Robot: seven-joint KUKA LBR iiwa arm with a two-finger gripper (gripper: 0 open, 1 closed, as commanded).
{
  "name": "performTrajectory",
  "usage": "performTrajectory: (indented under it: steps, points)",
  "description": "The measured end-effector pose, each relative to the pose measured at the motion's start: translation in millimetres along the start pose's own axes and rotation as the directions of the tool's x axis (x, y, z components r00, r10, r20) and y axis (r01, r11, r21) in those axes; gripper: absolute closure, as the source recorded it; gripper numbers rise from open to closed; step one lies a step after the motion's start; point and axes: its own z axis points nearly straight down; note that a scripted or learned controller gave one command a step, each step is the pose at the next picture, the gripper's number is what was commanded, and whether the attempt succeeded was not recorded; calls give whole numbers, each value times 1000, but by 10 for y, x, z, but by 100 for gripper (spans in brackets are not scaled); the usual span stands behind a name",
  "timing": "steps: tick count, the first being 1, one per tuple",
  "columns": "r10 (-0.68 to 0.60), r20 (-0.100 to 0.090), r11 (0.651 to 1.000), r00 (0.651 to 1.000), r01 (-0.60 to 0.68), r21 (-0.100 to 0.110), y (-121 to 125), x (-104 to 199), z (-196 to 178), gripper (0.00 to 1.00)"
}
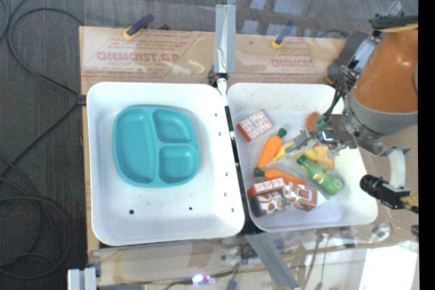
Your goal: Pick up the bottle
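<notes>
The green bottle point(322, 178) lies on its side in the right bin point(353, 214), its yellow end pointing up-left. My gripper point(311, 142) hangs low over the bin just above and left of the bottle's yellow end, among the toy food. An orange carrot point(270, 149) lies just left of the gripper. Nothing can be made out in the gripper's grasp, and its tips blur into the clutter beneath them.
The right bin also holds a red and white carton point(255, 124), a second carrot point(282, 177) and two small cartons point(285, 197) near the front wall. A teal divided plate point(156, 146) sits in the left bin point(109, 221). The arm's orange band point(391, 78) looms over the right bin's far right.
</notes>
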Motion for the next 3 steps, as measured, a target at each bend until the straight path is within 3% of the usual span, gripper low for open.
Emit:
performTrajectory:
  steps: [1,2,3]
  points:
    - [95,-1,995,995,-95,1,247,-620,1191,0]
    - [161,-3,987,987,-161,-8,269,-735,1509,0]
    - [161,-2,987,987,-161,-11,284,-739,1420,100]
